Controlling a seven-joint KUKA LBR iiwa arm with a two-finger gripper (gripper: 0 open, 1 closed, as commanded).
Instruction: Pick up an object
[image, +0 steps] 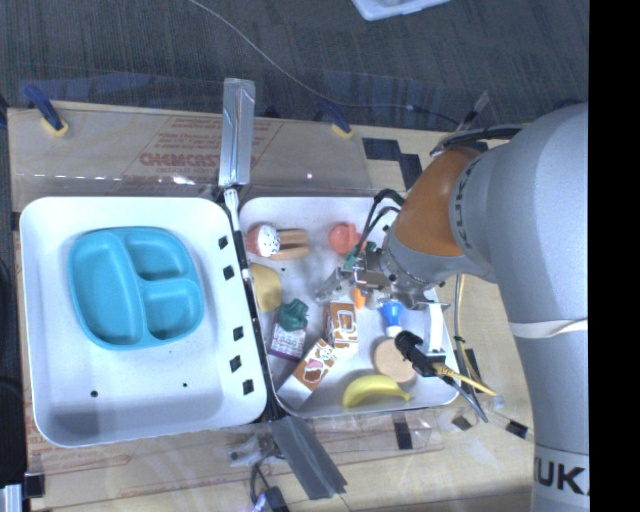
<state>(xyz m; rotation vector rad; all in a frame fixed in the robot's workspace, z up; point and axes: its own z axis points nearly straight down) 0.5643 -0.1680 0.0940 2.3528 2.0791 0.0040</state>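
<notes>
Two bins: the left bin (60, 400) holds a blue divided tray (135, 285); the right bin (300, 208) holds all the loose items, so the pick belongs there.
Gripper: the gripper (365, 272) hangs over the right bin, a little toward 3 o'clock of its middle. How wide it stands I cannot tell, and nothing can be seen held in it.
Nearest candidates: an orange carton (342, 322) lies just toward 7 o'clock of the gripper, and a blue-and-white bottle (390, 315) just toward 5 o'clock.
Open targets: a red round item (344, 237) sits at the bin's 12 o'clock with some bare floor around it. A banana (375, 390) lies along the rim at 6 o'clock.
Crowded spots: a second carton (315, 365), a purple-and-white packet (287, 343) and a green item (292, 315) lie close together toward 8 o'clock.
Advice: choose one piece with bare floor on both sides, probably the red round item. Centre over it and come straight down.
Risk: the banana hugs the wall, and a descent into the crowded group could nudge neighbours or close on two pieces.
</notes>
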